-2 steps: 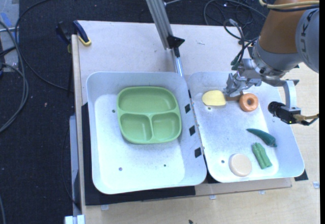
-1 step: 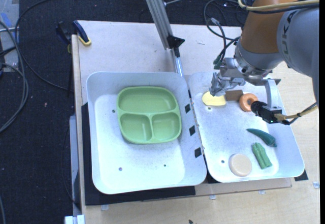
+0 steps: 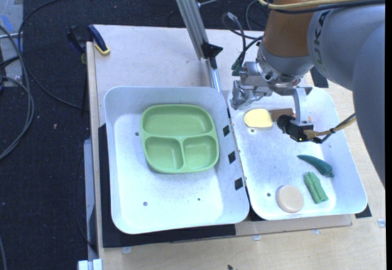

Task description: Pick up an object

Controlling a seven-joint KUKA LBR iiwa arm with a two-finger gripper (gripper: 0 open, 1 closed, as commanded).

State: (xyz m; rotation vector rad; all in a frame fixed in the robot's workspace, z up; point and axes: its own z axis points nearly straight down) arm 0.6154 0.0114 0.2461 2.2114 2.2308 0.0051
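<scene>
The tabletop [image 3: 153, 48] bears two bins; the left holds a green tray [image 3: 180, 138]. Over the right bin [image 3: 349, 158] the tool [image 3: 244, 96] hovers just beside a yellow piece [image 3: 258, 118], seemingly lining up; its grip I cannot tell.

Bright, even overhead light; the white bins [image 3: 122, 201] are nearly washed out, with soft glare on the arm's [image 3: 300, 11] orange dome at 1 o'clock. Shadows are faint and short. Focus is fair throughout, slightly grainy; the dark floor at 9 o'clock loses detail
</scene>
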